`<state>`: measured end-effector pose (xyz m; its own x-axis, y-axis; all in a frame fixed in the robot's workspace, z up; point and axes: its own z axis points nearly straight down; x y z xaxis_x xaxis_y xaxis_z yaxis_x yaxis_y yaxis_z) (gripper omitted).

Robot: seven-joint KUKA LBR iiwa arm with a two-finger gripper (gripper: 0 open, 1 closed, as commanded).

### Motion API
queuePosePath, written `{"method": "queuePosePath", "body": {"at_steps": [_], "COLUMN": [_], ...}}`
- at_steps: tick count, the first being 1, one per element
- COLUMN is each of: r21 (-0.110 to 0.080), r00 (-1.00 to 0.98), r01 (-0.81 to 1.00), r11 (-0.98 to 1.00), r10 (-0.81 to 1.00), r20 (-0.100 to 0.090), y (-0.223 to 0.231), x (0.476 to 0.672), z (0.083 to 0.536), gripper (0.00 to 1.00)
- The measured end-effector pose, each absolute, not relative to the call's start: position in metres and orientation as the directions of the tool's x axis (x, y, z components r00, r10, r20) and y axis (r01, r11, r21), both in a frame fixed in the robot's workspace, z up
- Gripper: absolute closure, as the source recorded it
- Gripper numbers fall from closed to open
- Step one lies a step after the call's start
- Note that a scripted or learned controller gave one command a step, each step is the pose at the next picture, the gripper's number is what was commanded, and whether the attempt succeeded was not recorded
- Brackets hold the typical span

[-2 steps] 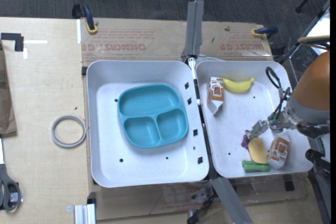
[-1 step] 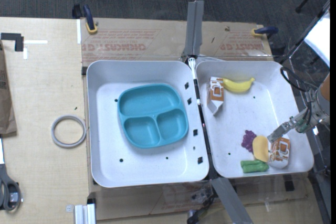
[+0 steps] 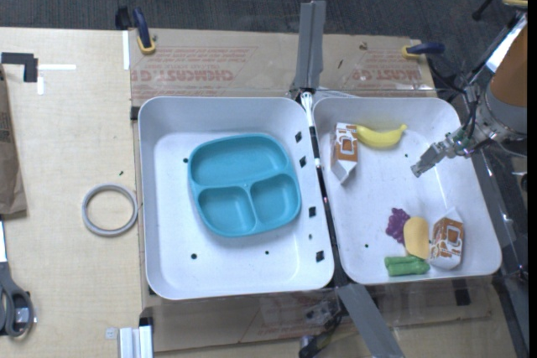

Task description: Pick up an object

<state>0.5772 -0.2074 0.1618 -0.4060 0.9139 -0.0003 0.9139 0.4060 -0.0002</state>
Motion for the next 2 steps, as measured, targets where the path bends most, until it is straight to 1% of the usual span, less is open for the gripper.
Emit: {"method": "queuePosePath", "body": {"at_steps": [1,2], "r21": [0.0,0.001], "r00": [-0.244,-0.236], "r01": [0.97,0.972], "r11": [0.244,0.236], "r10": [0.97,0.972], "r20": [-0.001,-0.002], "y": [-0.144,-0.18], "x": [0.628,0.659], "z": [0.092,0.092], "gripper": [0.0,0.0]}}
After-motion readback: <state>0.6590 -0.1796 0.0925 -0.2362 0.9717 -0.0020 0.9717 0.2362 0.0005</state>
